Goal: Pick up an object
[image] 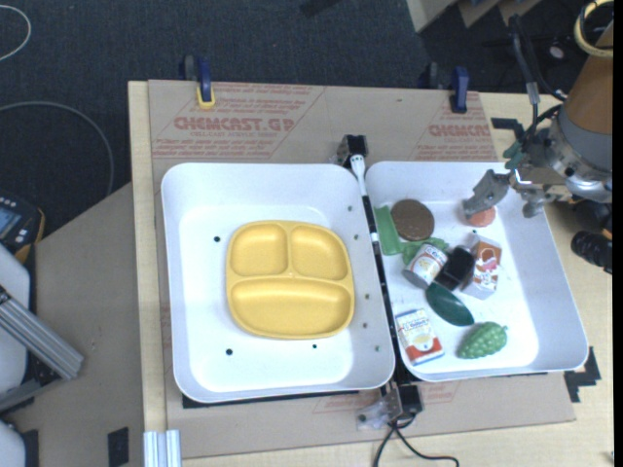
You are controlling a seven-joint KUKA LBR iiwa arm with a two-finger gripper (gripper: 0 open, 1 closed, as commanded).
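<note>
- Camera view: two shallow white plastic bins are seen side by side on a brown cardboard-covered bench (292, 115), the left bin (190, 261) and the right bin (545, 290) touching along their inner rims.
- A yellow three-compartment plastic plate (289, 280) is set flat in the middle of the left bin.
- The grey two-finger gripper (484, 197) is seen at the upper right of the right bin, at the end of the grey arm (574, 154) reaching in from the right edge.
- Whether the gripper is open or closed cannot be told; nothing is clearly seen held in it.
- A small round reddish-orange object (481, 216) lies just beside and below the gripper tip, near the bin's far wall.
- A round brown disc (413, 219) lies to the left of the gripper, near but apart from it.
- A flat green strip (387, 232) lies just left of the disc, along the bin's inner rim.
- A small labelled can (425, 263) and a black block (455, 269) are clustered in the middle of the bin, touching each other, below the gripper.
- A red-and-white packet (486, 267) lies just right of the black block.
- A dark green oval piece (450, 305) lies below the cluster.
- A small white carton with red print (420, 335) and a green bunch of toy grapes (482, 341) lie near the bin's front rim, well apart from the gripper.
</note>
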